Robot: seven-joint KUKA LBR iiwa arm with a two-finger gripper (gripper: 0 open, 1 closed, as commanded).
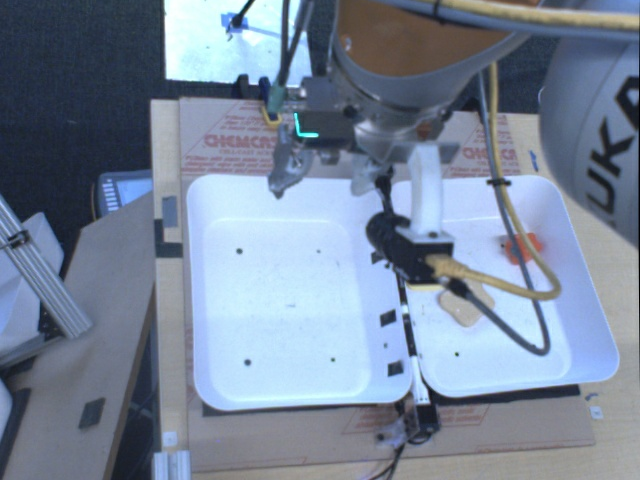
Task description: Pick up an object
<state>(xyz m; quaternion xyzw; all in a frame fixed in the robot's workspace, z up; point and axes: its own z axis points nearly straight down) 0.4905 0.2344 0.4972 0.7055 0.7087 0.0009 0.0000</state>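
A flat tan piece (464, 308) with rounded corners, like a biscuit or sponge, lies in my right bin (590, 343), partly crossed by a yellow cable (500, 286). Just beyond it sits a small orange thing (521, 248), soft-edged and blurred. My gripper (283, 181) hangs over the far edge of the left bin (215, 368), well apart from both; how its tip stands I cannot tell. Both bins are smooth white plastic, shallow, with rounded rims.
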